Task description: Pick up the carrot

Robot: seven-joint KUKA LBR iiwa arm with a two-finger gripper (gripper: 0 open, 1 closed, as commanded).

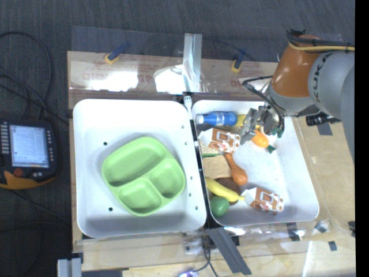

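my bins (92,154): smooth white plastic, slight sheen
tray (144,175): matt green plastic
my wrist band (291,71): glossy orange
bench (331,172): pale bare wood
floor (69,10): dark, rough carpet

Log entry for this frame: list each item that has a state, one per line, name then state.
gripper: low in the right bin, at the carrot
carrot: right under the gripper
blue bottle: lying on its side
green tray: lying flat in the left bin
banana: lying beside the green fruit
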